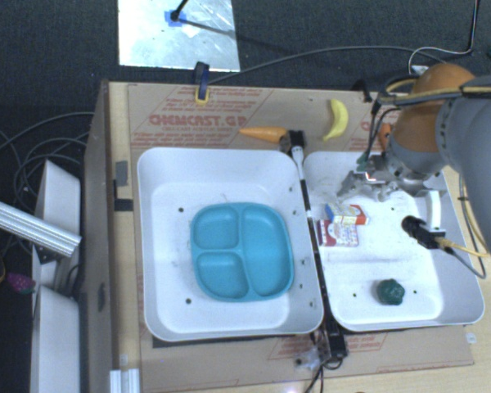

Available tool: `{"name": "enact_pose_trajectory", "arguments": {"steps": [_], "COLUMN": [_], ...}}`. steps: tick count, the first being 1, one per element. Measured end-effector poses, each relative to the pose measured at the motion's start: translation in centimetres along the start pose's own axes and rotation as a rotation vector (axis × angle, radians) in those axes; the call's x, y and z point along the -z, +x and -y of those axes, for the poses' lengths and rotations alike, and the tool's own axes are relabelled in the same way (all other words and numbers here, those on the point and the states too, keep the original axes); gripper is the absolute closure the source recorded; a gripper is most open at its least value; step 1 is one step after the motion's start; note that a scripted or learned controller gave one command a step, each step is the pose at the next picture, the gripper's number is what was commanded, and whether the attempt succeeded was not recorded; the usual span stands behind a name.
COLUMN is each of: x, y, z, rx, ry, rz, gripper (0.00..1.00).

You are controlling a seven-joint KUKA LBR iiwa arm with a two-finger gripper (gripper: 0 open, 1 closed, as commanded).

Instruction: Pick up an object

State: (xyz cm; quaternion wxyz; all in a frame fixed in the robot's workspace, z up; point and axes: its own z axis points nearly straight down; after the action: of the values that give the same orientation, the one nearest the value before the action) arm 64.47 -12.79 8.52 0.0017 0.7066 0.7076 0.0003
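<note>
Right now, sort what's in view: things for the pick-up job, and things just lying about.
For the job: pincer; small carton, dark green object, both in the right bin.

Lying about: blue divided plate in the left bin; banana; carrot.

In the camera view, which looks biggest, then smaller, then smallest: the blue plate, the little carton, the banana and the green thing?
1. Blue plate, biggest by far.
2. Carton and banana look about alike; too close to rank.
3. Green thing, smallest.
</note>
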Motion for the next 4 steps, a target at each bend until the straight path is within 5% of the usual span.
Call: {"name": "enact_pose_trajectory", "arguments": {"steps": [1, 2, 3, 4], "x": [0.0, 6.5, 8.4, 8.2], "y": [-1.9, -6.3, -4.3, -1.8], "z": [2.1, -0.6, 7.9, 12.7], "rx": [-0.001, 0.000, -0.001, -0.001], "ry": [0.001, -0.002, 0.001, 0.002], "rz": [-0.001, 0.001, -0.001, -0.002], "gripper": [0.00, 0.00, 0.00, 0.00]}}
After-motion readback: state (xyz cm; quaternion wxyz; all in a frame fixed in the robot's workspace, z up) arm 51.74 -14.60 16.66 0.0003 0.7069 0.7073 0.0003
